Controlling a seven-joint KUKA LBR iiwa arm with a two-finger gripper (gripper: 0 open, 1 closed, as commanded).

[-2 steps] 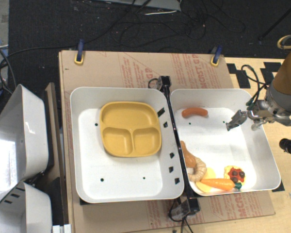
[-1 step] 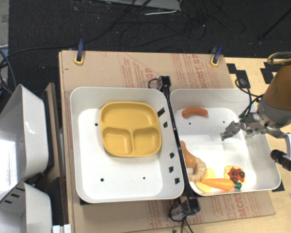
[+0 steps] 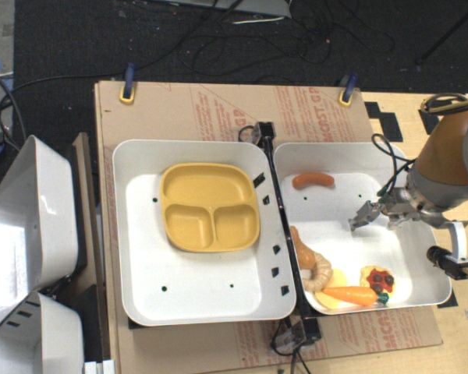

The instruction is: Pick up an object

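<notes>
Currently the end effector (image 3: 364, 218) is hovering inside the right bin (image 3: 421, 287), over bare white floor toward its middle, and whether it is open or closed I cannot tell. Nothing is sitting in its grasp. A sausage (image 3: 313, 181) is lying at the far side of that bin, while a carrot (image 3: 351, 294), a shrimp-like piece (image 3: 312, 263) and a pizza slice (image 3: 377, 279) are clustering along the near edge. A yellow divided plate (image 3: 210, 207) is resting in the left bin (image 3: 140, 287) on the desk (image 3: 210, 107).
</notes>
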